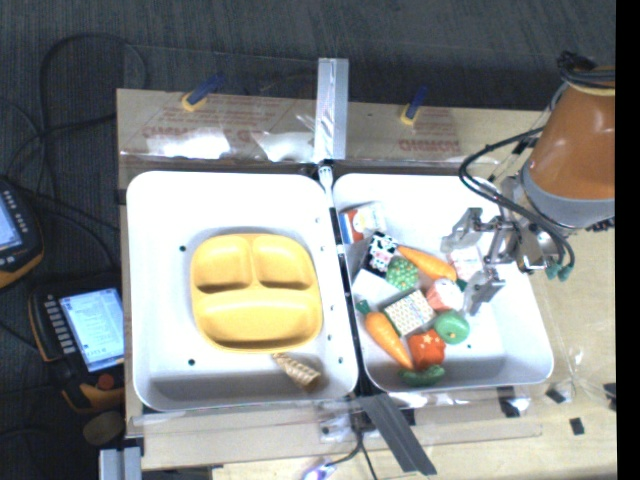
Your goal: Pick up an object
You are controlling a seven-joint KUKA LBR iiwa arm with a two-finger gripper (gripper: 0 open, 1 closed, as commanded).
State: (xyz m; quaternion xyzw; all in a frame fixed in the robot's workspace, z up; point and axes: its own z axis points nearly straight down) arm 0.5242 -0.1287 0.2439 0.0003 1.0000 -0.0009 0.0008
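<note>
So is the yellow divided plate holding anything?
Empty: the yellow plate shows three bare compartments; the cone-shaped item lies beside it.

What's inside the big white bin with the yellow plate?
Inside the left bin sits a yellow divided plate, and a small tan cone-shaped thing lies just below the plate. Whatever is beneath the plate is covered, so that can't be seen.

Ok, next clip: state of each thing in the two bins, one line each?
Yellow plastic divided tray: flat in the left bin, compartments empty.
Tan cone-shaped shell: on its side, beside the tray.
Pile of toy food: heaped in the right bin.
Two-finger gripper: open, above the right bin, holding nothing.
</note>
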